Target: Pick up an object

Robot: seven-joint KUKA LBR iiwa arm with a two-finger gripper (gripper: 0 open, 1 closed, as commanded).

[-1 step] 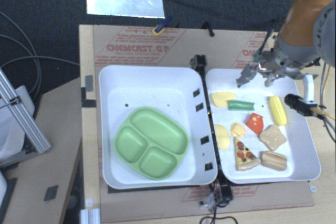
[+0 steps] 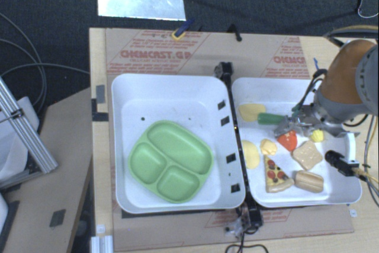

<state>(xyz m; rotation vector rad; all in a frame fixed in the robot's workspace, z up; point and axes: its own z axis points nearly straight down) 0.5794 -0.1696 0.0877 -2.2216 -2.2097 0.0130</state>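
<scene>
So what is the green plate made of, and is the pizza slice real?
The green plate looks like smooth moulded plastic: one even colour, soft shine, rounded compartment walls. The pizza slice seems to be a toy, probably plastic or rubber: its toppings look painted and its edges are tidy. I can't be certain from above.

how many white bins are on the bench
2. The left bin holds a green divided plate; the right bin beside it holds the toy food, with the gripper reaching into it.

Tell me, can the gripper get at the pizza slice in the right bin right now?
Probably yes: the pizza slice lies uncovered near the front, below the gripper; the bread slice and bun sit close beside it.
</scene>
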